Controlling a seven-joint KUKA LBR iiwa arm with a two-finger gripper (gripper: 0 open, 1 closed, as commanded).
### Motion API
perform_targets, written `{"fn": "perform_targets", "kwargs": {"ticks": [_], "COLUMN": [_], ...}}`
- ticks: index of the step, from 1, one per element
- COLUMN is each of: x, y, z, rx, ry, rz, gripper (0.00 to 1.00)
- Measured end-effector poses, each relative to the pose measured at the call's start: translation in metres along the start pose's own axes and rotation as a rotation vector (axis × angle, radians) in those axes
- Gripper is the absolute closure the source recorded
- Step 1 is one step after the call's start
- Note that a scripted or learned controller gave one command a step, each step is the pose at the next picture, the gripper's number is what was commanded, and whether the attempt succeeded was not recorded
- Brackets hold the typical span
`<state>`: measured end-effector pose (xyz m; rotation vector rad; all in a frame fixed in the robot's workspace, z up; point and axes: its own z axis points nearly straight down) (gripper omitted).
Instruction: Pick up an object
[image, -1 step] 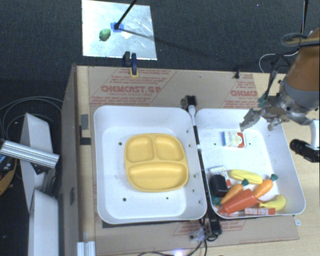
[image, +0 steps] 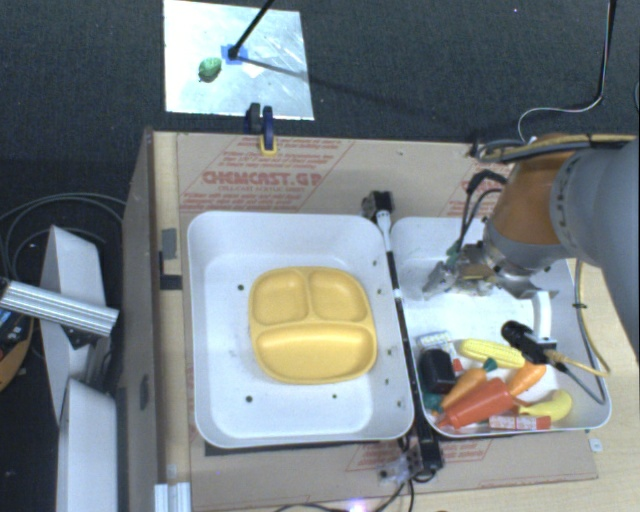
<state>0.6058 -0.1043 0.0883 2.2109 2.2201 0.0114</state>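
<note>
The loose objects lay heaped in the near corner of the right bin (image: 425, 240), well clear of its far end. A yellow corn cob (image: 490, 351) sat at the top of the heap, with an orange carrot (image: 527, 378) just beside it. A longer red-orange piece (image: 482, 399) slanted across the middle and touched the carrot. A yellow banana (image: 553, 406) curved along the near wall, and a flat red-and-white packet (image: 515, 424) lay at the very edge beneath it. A black block (image: 436, 371) rested on the heap's left side, against the wall shared with the other bin, with a small white card (image: 432, 342) just beyond it.

The gripper (image: 445, 275) hung over the bare floor of the right bin, beyond the heap and apart from every object in it. Nothing was seen in its grasp, and whether it was open or closed could not be told from this angle. The grey arm (image: 590, 205) with its orange band (image: 525, 205) reached in behind it from the right.

The left bin (image: 220, 300) held a yellow divided plate (image: 310, 325), lying flat near its middle. Both bins stood on a brown cardboard sheet (image: 300, 170) with red lettering.
</note>
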Motion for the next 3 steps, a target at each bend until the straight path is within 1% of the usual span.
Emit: {"fn": "perform_targets", "kwargs": {"ticks": [1, 2, 3], "x": [-0.032, -0.031, 0.05], "y": [-0.092, -0.09, -0.061], "z": [0.003, -0.008, -0.098], "rx": [0.01, 0.006, 0.007], "ry": [0.0, 0.001, 0.002], "rz": [0.004, 0.002, 0.0], "gripper": [0.0, 1.0, 1.0]}}
